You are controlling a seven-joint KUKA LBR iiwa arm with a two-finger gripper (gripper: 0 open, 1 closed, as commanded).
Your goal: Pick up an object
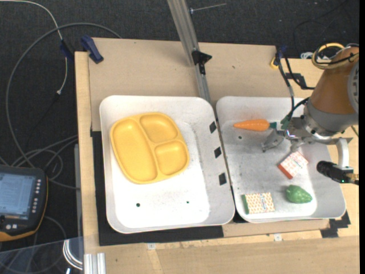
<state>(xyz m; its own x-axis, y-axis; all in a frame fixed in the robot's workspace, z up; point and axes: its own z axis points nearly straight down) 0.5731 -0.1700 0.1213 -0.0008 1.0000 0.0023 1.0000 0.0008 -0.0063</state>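
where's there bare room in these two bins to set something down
Left bin: free along the near edge below the yellow tray, and its right strip. Right bin: bare centre-left, between carrot and card. Crowded right, around tool, box, green thing.

The arm [337, 96] runs off the right edge; the carrot's [251, 125] leafy end is hidden behind it.

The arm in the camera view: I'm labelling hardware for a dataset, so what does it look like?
The arm has a grey body with a broad orange band above the wrist. Its tool is metallic grey with dark parts, and black cables run along it.
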